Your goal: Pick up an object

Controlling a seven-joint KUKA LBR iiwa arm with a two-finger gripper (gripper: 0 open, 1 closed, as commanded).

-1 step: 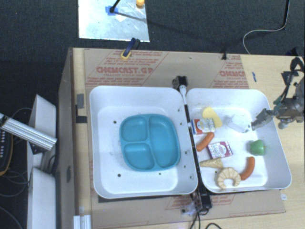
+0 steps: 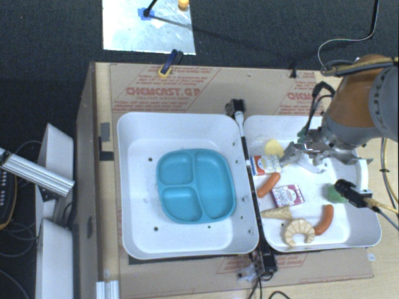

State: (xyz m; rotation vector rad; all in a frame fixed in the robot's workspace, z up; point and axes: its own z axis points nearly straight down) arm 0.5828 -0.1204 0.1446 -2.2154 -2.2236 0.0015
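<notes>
The right bin (image 2: 368, 229) holds several toy foods: a yellow piece (image 2: 273, 146), a small white and red carton (image 2: 266, 164), an orange sausage (image 2: 269, 184), a pink box (image 2: 287, 195), a cone (image 2: 277, 213), a croissant (image 2: 299, 231), a second sausage (image 2: 324, 220) and a green piece (image 2: 336, 194) that is partly hidden. My gripper (image 2: 304, 154) hangs low over the upper middle of this bin, just right of the yellow piece and the carton. I see nothing held in it.
The left bin (image 2: 134, 167) carries a blue divided plate (image 2: 195, 185). A black divider (image 2: 248, 173) runs between the bins. The arm (image 2: 358, 104) comes in from the right, above the right bin's far corner.
</notes>
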